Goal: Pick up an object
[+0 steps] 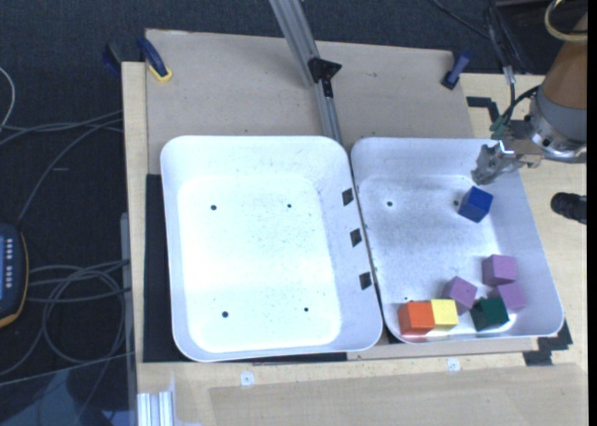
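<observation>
A blue cube [475, 203] lies in the right bin [401, 228], in its upper right part. My gripper [489, 169] hangs just above and to the right of the cube, close to the bin's far right rim. Nothing shows in its grasp, and the cube looks separate from it. Along the bin's near edge sit an orange cube [417, 316], a yellow cube [444, 312], a dark green cube [488, 313] and three purple blocks [501, 269].
The left bin [252, 247] stands beside the right one, joined by black clips [354, 236]. A slanted metal rail [297, 33] crosses the bench at the back. Blue clamps [155, 61] hold the board's far corners. Cables lie on the floor to the left.
</observation>
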Controlling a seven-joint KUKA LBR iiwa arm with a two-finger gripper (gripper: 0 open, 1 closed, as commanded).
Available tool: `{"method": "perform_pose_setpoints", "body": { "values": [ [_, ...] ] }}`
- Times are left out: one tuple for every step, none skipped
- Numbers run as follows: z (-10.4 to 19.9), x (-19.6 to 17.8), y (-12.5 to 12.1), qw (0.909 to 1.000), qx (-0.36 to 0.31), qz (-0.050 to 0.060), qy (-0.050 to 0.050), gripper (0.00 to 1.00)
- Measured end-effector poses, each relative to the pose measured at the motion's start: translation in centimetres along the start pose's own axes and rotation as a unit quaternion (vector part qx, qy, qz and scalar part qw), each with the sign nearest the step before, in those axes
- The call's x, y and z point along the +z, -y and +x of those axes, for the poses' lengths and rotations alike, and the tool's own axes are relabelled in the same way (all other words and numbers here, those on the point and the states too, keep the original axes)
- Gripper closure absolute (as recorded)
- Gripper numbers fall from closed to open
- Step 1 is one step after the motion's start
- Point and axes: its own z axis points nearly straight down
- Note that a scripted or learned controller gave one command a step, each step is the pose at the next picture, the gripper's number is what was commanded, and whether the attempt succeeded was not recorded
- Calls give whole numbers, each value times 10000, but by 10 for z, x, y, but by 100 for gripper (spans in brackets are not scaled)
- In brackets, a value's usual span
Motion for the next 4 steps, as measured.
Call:
{"method": "perform_pose_setpoints", "body": {
  "values": [
    [0,-55,-2,10000,-1,0,1,100],
    [-1,-110,-5,10000,0,-1,2,100],
    [59,-97,5,10000,-23,53,-26,100],
    [112,-101,8,10000,-25,46,-27,100]
  ]
}}
